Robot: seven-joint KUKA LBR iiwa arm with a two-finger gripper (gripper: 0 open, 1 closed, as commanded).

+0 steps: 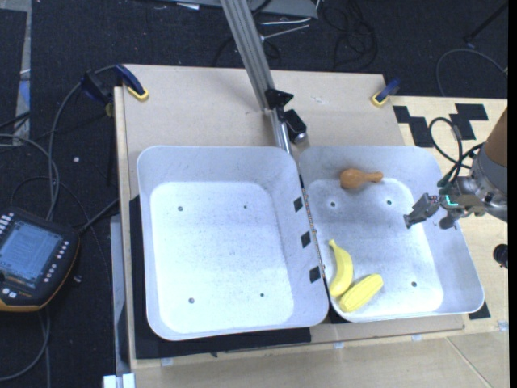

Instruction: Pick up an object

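The jaws (428, 210) hover at the right bin's (464, 273) right rim, seemingly parted and holding nothing, though blur hides detail. The banana (341, 267) and a yellow piece (361, 292) lie touching near the bin's near-left wall; a grasp there risks scraping the wall or nudging both. The brown drumstick-shaped toy (358, 178), far side, has open room around it.

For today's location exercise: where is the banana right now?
The banana lies in the right bin, near its front left corner, touching a yellow block.
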